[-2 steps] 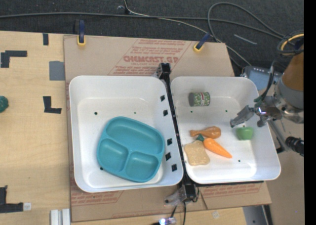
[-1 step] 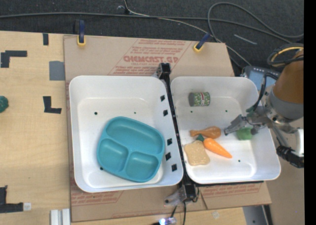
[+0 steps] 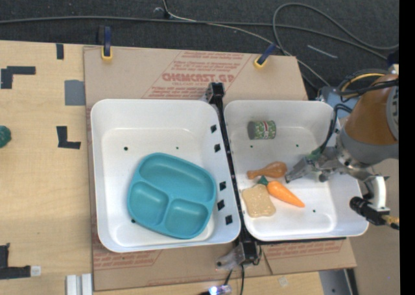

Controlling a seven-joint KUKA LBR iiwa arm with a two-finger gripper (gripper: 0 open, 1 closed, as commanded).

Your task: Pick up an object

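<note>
The right bin point(image 3: 324, 113) holds several toy items. An orange carrot point(image 3: 286, 194) lies near its middle, with a tan bread slice point(image 3: 259, 201) to its left. A brown drumstick point(image 3: 268, 171) sits just above them and a small green can point(image 3: 262, 130) lies at the back. My gripper point(image 3: 305, 169) reaches in from the right and sits low in this bin, just right of the drumstick and above the carrot's thick end. Nothing is seen held in it.
The left bin point(image 3: 107, 113) holds a teal divided plate point(image 3: 171, 195). A black divider clip strip point(image 3: 224, 157) runs between the bins. The grey arm with its orange band point(image 3: 369, 122) hangs over the right bin's right wall. Cables cross the dark floor behind.
</note>
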